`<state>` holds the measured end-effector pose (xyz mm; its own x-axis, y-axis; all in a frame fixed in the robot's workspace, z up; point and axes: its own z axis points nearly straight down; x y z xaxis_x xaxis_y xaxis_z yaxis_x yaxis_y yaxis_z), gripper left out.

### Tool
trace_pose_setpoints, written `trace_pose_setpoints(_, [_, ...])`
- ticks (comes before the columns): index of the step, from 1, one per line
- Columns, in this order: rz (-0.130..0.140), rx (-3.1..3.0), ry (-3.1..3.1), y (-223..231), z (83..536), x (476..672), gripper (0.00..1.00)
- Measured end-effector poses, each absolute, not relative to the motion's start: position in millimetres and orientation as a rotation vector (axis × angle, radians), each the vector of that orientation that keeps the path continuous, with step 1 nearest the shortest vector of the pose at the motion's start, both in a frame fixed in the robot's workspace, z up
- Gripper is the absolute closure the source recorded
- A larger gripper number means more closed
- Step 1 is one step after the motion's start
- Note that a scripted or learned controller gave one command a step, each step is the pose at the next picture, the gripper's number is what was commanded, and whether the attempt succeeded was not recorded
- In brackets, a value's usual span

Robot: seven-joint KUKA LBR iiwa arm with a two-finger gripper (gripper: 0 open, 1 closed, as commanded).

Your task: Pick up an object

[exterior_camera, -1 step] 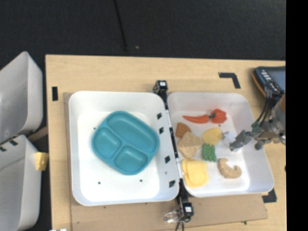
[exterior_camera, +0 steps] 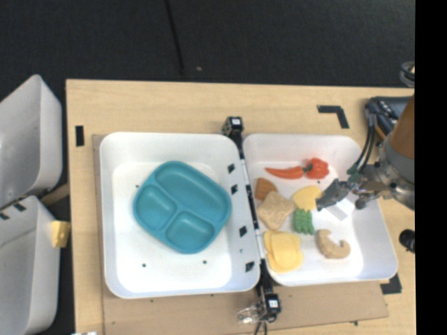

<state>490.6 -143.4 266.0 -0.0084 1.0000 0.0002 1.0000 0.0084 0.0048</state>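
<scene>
Claw (exterior_camera: 331, 196), grip state unclear, hovers at the yellow piece's (exterior_camera: 306, 197) three o'clock; center over it before you descend.

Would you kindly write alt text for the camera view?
The arm's pincer hovers over toy foods in the right bin, beside a yellow piece. The left bin holds a blue divided plate.

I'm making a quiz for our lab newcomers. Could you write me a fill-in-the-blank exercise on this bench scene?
1. The blue divided plate lies in the ____ bin.
2. The red pepper lies in the ____ bin.
3. The small green piece sits just below a ____ piece.
4. The gripper hangs over the ____ bin.

Missing words: left; right; yellow; right
</scene>
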Motion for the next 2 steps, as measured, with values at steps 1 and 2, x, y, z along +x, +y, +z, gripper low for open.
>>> trace_pose_setpoints(1, [-0.001,2.212,2.241,-25.2,196.7,506.8,0.0])
trace_pose_setpoints(2, [0.002,2.221,2.219,-34.3,211.0,508.1,1.0])
